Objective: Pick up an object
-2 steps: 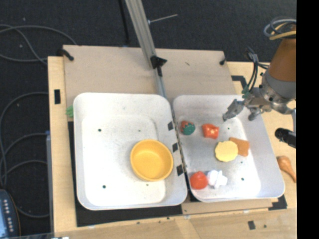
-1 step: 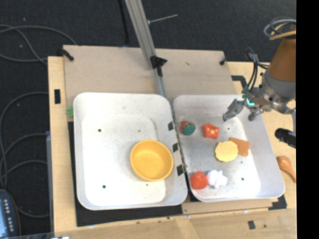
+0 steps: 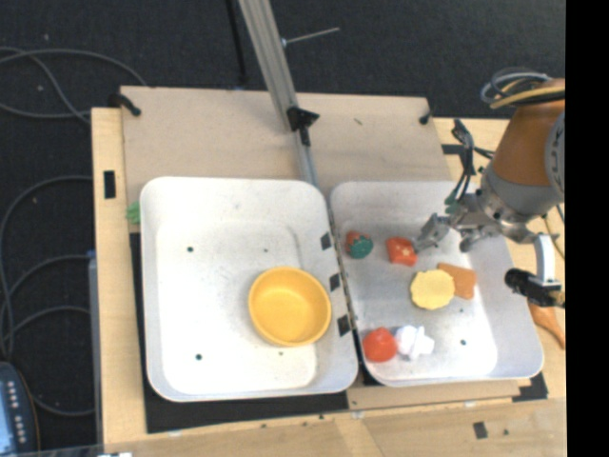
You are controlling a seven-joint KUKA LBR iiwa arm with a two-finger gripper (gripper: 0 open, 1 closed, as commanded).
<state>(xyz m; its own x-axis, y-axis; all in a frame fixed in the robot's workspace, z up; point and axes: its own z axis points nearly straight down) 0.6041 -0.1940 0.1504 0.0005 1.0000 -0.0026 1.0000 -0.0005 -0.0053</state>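
Left bin (image 3: 190, 217): one yellow bowl (image 3: 289, 305), upright, near the divider. Right bin (image 3: 514, 350): teal-and-red piece (image 3: 359, 246), red piece (image 3: 402, 250), red ball (image 3: 379, 345) touching a white object (image 3: 414, 341), yellow disc (image 3: 432, 289) touching an orange block (image 3: 458, 279). My gripper (image 3: 449, 232) hangs above the right bin's upper area, fingers spread apart, nothing between them.
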